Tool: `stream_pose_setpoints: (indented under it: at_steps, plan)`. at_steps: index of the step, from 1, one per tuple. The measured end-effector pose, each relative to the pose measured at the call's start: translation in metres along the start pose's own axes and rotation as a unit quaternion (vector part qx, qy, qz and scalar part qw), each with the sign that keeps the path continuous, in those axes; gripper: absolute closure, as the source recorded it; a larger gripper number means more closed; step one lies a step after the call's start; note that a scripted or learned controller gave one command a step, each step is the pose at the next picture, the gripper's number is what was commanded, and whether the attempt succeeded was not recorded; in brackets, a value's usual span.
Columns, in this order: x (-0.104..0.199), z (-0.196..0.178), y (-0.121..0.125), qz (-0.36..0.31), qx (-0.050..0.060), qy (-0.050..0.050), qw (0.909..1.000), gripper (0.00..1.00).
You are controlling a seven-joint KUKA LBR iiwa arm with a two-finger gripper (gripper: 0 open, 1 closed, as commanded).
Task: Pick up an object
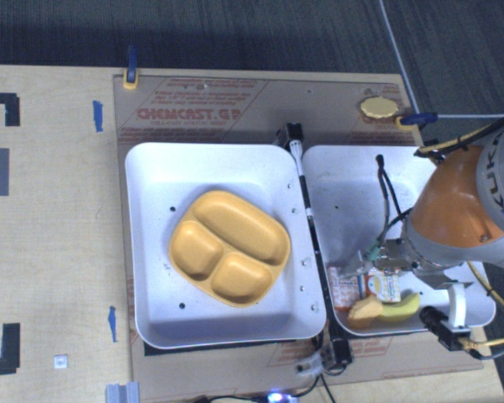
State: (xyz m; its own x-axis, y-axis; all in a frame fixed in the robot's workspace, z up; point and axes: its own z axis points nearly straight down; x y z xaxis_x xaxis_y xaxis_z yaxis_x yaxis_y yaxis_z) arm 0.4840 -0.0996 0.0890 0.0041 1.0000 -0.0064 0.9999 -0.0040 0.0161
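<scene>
From above, my gripper (pixel 388 282) hangs low in the right bin (pixel 344 175); whether it clasps anything, I cannot tell. A banana (pixel 396 309) lies just below it, a small packet (pixel 344 290) beside it, the yellow tray (pixel 228 246) well apart leftward.

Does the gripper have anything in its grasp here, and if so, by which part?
Cannot be told. The gripper is low over the clutter in the right white bin, above a yellow banana and a red-and-white packet, with its tip hidden.
</scene>
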Motion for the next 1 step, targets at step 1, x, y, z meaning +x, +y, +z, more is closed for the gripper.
stream_pose_setpoints:
  at_steps: [1]
  plan:
    - [-0.0016, 0.0002, 0.0, -0.001, 0.0, 0.002, 1.0, 0.0]
